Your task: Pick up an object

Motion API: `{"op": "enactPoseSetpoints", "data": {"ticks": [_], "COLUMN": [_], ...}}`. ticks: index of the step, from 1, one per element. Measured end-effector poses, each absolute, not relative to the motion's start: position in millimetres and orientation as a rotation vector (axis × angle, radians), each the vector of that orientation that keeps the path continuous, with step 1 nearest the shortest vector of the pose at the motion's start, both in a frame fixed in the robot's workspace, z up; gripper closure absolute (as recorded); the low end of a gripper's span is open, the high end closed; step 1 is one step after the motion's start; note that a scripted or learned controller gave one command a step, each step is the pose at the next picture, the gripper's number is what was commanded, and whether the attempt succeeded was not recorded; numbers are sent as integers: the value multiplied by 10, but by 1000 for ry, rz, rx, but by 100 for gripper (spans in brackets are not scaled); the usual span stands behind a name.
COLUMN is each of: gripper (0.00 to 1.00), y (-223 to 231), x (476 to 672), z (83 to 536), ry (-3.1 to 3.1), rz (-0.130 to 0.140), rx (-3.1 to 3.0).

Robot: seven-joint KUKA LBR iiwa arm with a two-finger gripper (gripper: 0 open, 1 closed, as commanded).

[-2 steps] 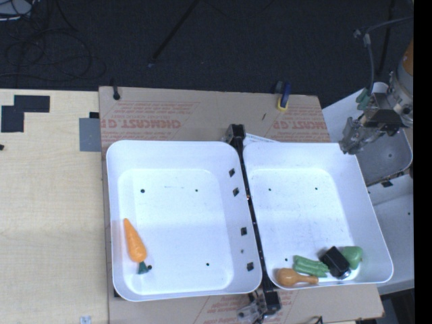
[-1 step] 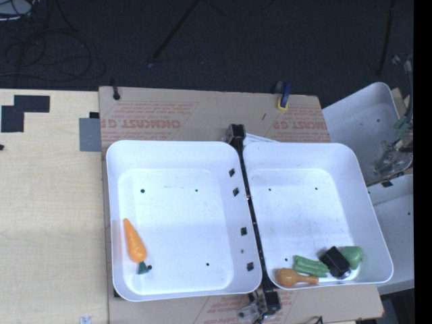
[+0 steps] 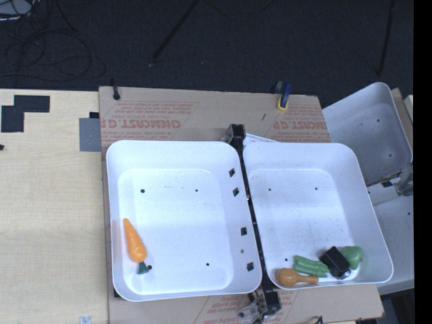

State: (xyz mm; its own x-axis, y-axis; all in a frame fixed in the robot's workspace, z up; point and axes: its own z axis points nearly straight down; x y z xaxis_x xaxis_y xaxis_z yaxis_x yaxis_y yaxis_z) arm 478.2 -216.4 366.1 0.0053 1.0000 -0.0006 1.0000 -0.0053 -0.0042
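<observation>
An orange carrot toy (image 3: 134,241) with a small dark green tip lies along the left wall of the left white bin (image 3: 172,152). In the near right corner of the right white bin (image 3: 304,155) several items sit close together: a green pod-shaped piece (image 3: 310,266), a black block (image 3: 335,261) resting partly on a rounded green object (image 3: 352,254), and an orange-tan pear-shaped toy (image 3: 294,278) against the front wall.
Both bins rest on a cardboard sheet (image 3: 202,113) atop a wooden bench (image 3: 47,208). A black divider strip with clips (image 3: 244,208) runs between the bins. A blue and yellow clamp (image 3: 283,94) holds the cardboard's far edge. A grey metal panel (image 3: 374,123) stands at the right.
</observation>
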Motion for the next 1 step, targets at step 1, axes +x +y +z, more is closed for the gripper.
{"op": "enactPoseSetpoints", "data": {"ticks": [1], "gripper": [100], "y": [-1670], "x": [4762], "z": [3721], "ry": [-2224], "rz": [1], "rx": [-2215]}}
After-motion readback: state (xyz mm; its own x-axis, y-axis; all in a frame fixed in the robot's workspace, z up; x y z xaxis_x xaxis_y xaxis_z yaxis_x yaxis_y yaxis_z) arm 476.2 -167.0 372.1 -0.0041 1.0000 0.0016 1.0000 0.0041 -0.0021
